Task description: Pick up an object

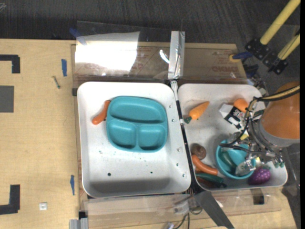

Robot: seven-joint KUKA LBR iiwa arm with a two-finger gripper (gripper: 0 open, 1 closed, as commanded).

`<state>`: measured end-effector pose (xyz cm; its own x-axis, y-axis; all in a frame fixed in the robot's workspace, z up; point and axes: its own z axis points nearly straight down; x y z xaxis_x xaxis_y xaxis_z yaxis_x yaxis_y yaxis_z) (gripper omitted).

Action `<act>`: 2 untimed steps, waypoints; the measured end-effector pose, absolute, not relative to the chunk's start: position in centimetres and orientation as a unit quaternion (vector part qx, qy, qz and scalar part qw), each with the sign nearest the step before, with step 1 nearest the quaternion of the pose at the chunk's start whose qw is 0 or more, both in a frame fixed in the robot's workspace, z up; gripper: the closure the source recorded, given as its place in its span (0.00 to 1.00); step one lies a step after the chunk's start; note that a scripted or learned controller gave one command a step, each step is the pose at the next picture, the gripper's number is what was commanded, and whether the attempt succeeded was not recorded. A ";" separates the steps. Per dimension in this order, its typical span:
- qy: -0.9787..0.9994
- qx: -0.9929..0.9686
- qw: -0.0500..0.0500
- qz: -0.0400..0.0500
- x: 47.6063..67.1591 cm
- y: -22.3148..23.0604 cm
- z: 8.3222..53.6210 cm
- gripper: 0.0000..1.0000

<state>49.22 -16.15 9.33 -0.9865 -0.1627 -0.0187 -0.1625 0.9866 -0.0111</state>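
While its opening cannot be told, the tool (248, 162) sits inside the teal bowl (224, 162).

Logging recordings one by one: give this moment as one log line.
end effector: over teal bowl, right bin | grasp: unclear | teal tray: left bin

The gripper (248, 163) sits inside a teal bowl (226, 163), hemmed by grapes (260, 176) just right and a carrot (204, 166) left. Farther up-left, bare bin floor (214, 128) lies open below another carrot (198, 109).
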 end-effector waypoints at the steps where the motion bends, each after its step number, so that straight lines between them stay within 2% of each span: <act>1: 1.000 0.000 0.013 -0.004 49.3 -10.4 9.4 0.00; 2: 0.997 -0.081 0.009 -0.001 57.5 -7.9 21.7 0.00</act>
